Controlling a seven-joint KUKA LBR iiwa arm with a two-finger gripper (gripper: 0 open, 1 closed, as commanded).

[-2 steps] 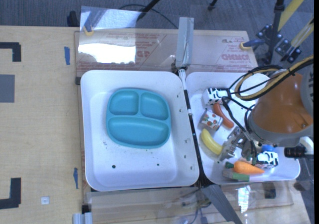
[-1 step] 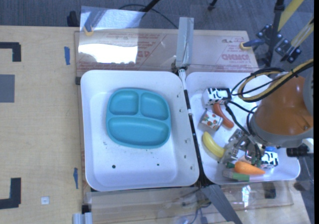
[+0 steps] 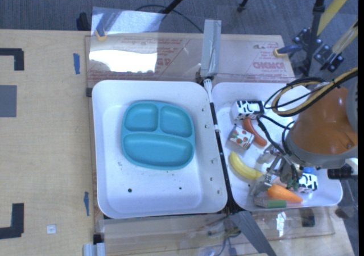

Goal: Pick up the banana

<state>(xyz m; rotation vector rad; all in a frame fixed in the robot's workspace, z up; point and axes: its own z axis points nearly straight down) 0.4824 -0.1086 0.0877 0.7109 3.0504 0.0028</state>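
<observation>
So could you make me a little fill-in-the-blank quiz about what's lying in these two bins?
1. The blue divided plate lies in the ____ bin as the camera sees it.
2. The banana lies in the right bin, and its colour is ____.
3. The blue plate has ____ compartments.
4. The carrot near the gripper is coloured ____.

Missing words: left; yellow; three; orange

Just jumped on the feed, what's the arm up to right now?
The grey KUKA arm with the orange band is reaching into the right white bin, its gripper low beside the yellow banana. The banana lies on the bin floor, near an orange carrot and small cartons. The blue sectioned plate sits in the left bin.
</observation>
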